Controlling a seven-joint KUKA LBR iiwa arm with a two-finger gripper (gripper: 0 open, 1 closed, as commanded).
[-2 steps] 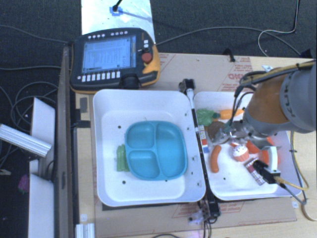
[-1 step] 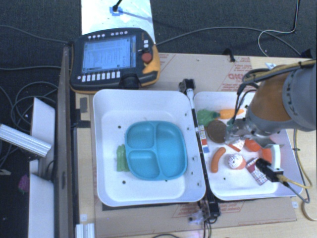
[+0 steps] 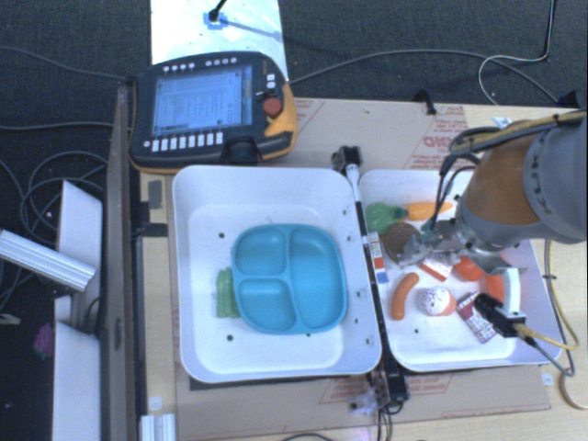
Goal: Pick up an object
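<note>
My gripper (image 3: pixel 430 243) hangs low over the middle of the right bin (image 3: pixel 432 356), at the end of the grey arm with the orange band (image 3: pixel 501 186). It sits just right of a brown round object (image 3: pixel 399 241) and above a red-and-white piece (image 3: pixel 435 268). Around it lie a green toy (image 3: pixel 384 216), an orange carrot-like piece (image 3: pixel 424 210), an orange sausage (image 3: pixel 402 296), a white speckled ball (image 3: pixel 435 300), a red piece (image 3: pixel 469 268) and a dark red packet (image 3: pixel 477 320). The arm hides part of the bin's right side.
The left bin (image 3: pixel 197 246) holds a blue divided plate (image 3: pixel 290 277) with a green block (image 3: pixel 225 293) at its left. A black divider bar (image 3: pixel 366 246) runs between the bins. A teach pendant (image 3: pixel 211 108) lies behind the left bin.
</note>
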